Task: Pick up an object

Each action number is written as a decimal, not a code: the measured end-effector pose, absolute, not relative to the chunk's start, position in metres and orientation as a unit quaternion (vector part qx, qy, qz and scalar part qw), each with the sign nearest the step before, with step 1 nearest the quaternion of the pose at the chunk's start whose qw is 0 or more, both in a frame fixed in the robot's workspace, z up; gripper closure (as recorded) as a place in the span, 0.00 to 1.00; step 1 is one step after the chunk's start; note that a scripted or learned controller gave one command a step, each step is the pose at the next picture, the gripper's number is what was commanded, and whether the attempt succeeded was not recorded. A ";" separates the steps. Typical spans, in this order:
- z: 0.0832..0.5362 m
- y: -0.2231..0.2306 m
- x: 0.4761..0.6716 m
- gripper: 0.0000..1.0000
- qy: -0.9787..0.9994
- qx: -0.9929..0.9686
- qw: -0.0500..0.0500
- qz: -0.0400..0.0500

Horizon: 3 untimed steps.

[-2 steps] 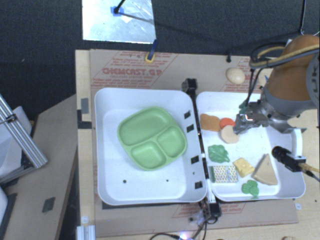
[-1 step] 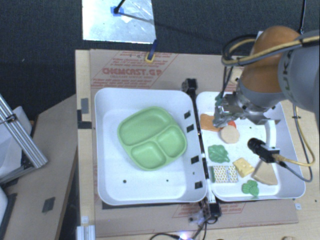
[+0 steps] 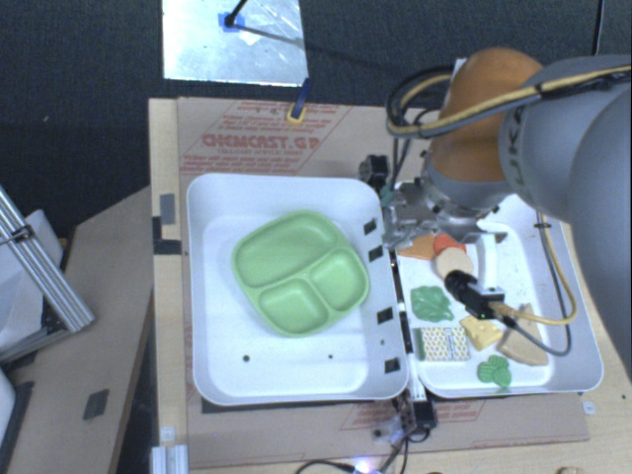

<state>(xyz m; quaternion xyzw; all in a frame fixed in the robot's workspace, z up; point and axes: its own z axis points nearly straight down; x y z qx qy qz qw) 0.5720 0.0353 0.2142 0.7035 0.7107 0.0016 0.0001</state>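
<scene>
Dark fabric backdrop; tan wooden surface (image 3: 109,255) carrying a brown sheet printed in red lettering (image 3: 262,141), with a crinkled silver foil square (image 3: 234,26) behind it. On the sheet are two shallow white bins, side by side and touching. Left white bin (image 3: 212,363): one pale green three-compartment plastic plate (image 3: 299,272), lying flat near the middle, slightly turned. Right white bin (image 3: 585,363): assorted toy food pieces clustered in its left half. These are an orange wedge (image 3: 419,249) and a red rounded piece (image 3: 449,241) nearest the top, a beige round slice (image 3: 453,263) just below them, a dark green leafy piece (image 3: 431,303), a pale checkered square (image 3: 442,343), a yellow cheese-like wedge (image 3: 482,333), a tan wedge (image 3: 523,350) and a small green floret (image 3: 494,370) nearest the front rim. Grey arm with orange band (image 3: 563,136) reaches over the right bin from the right. End effector (image 3: 407,220) sits low at the bin's upper left corner, just above the orange wedge; whether it is wide, narrow or holding anything cannot be told.
</scene>
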 end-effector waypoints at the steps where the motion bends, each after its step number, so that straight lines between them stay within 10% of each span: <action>1: 0.215 0.041 0.578 1.00 0.709 0.705 0.001 0.001; 3: 0.220 0.031 0.583 1.00 0.707 0.707 0.001 0.001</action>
